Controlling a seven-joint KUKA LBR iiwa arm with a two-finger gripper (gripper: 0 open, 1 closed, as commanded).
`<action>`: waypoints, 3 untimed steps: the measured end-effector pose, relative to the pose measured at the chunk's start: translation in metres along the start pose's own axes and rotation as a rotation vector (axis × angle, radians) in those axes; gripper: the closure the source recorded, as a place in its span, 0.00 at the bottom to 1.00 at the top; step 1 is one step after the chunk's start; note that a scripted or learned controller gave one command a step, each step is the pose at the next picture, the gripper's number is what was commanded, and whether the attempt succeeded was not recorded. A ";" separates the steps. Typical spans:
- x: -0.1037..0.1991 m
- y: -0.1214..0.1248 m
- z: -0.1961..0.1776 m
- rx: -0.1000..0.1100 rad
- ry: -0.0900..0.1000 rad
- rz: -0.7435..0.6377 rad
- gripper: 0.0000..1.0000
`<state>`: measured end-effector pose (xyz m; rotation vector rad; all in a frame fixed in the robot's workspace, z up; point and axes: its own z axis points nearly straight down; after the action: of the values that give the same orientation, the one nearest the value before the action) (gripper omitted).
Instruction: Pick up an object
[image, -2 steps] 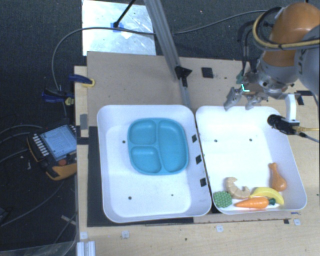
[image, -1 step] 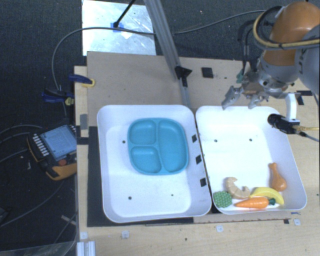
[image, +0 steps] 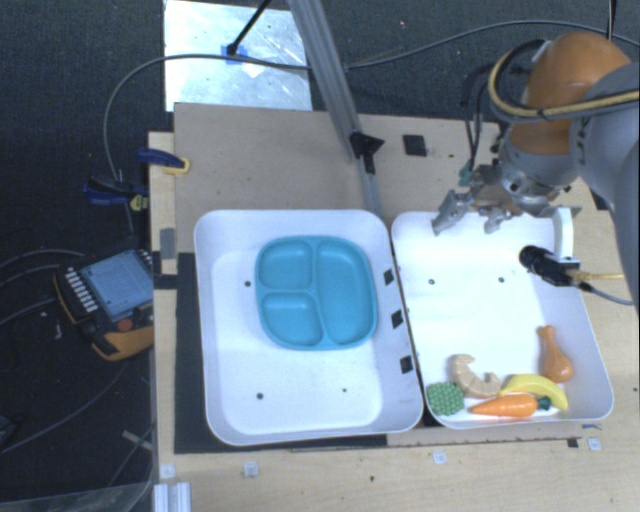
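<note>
Carrot (image: 503, 405) well apart from end effector (image: 468, 218)

The arm reached in from the right, orange band up top, and its gripper (image: 468, 217) hung over the far edge of the right bin (image: 470, 300), fingers spread apart with nothing between them. Down in that bin's near corner sat a cluster: a banana (image: 540, 387), a carrot (image: 505, 406) just in front of it, a green broccoli piece (image: 446, 398), a tan pastry-like item (image: 472, 374), and a brown drumstick (image: 553, 353) a little apart. The left bin (image: 230, 390) carried a blue divided plate (image: 315, 292).
</note>
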<state>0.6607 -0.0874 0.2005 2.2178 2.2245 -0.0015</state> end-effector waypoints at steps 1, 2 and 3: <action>-0.004 0.001 0.062 0.003 0.000 0.002 0.00; -0.004 0.000 0.114 0.003 0.001 0.002 0.00; -0.004 0.003 0.100 -0.005 0.000 0.002 1.00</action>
<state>0.6633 -0.0910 0.1009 2.2169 2.2201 0.0045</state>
